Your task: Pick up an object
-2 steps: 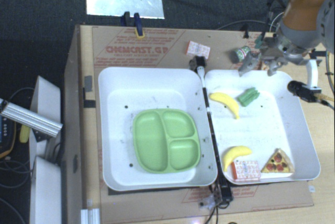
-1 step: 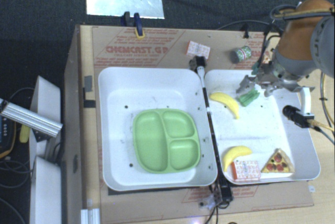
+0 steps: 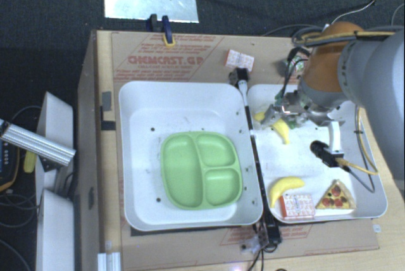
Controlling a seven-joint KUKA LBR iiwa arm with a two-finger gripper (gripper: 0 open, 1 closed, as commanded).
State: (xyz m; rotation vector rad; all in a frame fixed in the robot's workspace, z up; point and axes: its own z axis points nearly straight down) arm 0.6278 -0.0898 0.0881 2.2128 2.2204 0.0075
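Observation:
My gripper (image 3: 282,115) is low in the upper left part of the right bin (image 3: 373,200), close to the divider between the bins. A small yellow banana-like piece (image 3: 281,132) pokes out just below it, touching or nearly touching it. I cannot tell whether that piece is held. A smaller yellow bit (image 3: 259,116) lies right beside the gripper on its left. Nearer the front of this bin lie a yellow banana (image 3: 285,187), a red and white box (image 3: 297,204) and a toy pizza slice (image 3: 335,197).
The left bin (image 3: 136,137) holds a green divided plate (image 3: 201,170). The grey arm with its orange band (image 3: 326,67) covers the upper right of the right bin. A black part with cables (image 3: 324,153) hangs from the arm over the bin's middle.

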